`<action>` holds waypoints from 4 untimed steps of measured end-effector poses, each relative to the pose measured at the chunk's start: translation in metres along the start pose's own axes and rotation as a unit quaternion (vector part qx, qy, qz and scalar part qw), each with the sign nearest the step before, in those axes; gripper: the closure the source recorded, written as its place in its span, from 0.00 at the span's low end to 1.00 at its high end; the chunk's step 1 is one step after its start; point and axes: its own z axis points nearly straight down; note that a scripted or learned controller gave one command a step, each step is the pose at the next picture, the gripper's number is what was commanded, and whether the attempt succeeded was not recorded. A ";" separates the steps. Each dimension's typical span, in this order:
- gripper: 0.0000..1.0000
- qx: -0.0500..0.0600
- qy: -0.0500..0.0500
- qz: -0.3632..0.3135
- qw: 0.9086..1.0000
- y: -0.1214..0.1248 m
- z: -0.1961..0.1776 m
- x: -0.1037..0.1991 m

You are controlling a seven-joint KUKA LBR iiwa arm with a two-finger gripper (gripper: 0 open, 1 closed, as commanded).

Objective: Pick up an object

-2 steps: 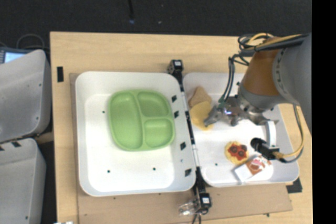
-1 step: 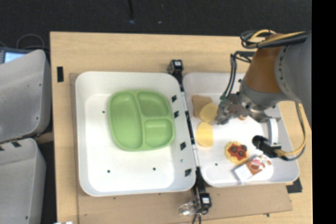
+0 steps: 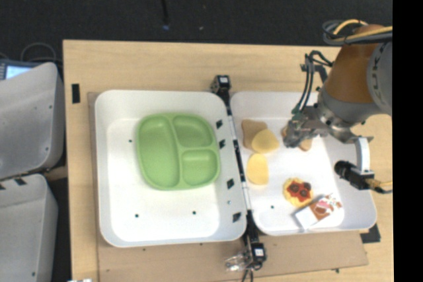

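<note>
Tool (image 3: 299, 135) low in right bin (image 3: 277, 218); yellow pieces (image 3: 259, 155) beside, unobstructed.

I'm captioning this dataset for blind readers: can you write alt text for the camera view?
A grey and orange arm reaches from the right, its gripper low in the right bin near small toy foods: two yellow pieces, a pizza slice and a small packet. The left bin holds a green divided plate.

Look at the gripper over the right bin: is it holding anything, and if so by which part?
It cannot be told. The gripper is low in the right bin, over a small reddish thing, but no hold is visible.
</note>
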 end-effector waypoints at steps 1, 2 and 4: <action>1.00 0.001 0.000 -0.005 1.000 0.002 -0.046 -0.001; 1.00 0.002 0.001 -0.007 1.000 0.006 -0.060 0.052; 1.00 0.003 0.002 -0.007 1.000 -0.004 -0.078 0.163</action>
